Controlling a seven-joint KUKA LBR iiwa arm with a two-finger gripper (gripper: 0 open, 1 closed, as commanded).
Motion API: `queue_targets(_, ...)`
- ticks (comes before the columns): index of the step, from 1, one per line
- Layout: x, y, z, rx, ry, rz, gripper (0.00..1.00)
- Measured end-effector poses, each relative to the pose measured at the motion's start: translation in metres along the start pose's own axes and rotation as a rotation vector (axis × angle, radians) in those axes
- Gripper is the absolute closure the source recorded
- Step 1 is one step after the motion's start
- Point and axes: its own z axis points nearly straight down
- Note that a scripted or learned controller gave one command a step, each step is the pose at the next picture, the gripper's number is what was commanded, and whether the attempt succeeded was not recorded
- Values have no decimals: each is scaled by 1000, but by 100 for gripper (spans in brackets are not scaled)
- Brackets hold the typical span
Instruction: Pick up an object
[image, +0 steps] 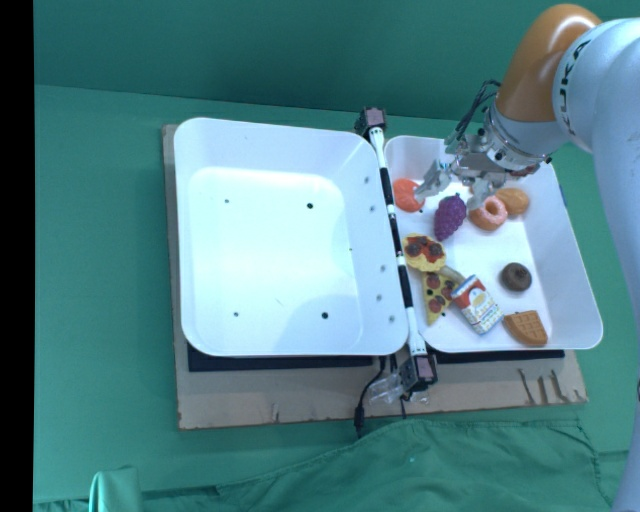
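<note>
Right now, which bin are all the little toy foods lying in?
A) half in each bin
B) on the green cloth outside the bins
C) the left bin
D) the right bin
D: the purple grapes, the chocolate donut, the pizza slice and the other toys all lie inside the right bin, where the arm's gripper is hanging over them.

You get a bright, even picture lit from above. The left bin shines so white in its middle that the floor looks washed out there. A soft grey shadow sits near its front edge. The small toys in the right bin look a bit fuzzy. The green cloth looks flat and dull.
</note>
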Motion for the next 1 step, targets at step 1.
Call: queue_targets(1, -1, 3, 26, -11, 1, -1, 0)
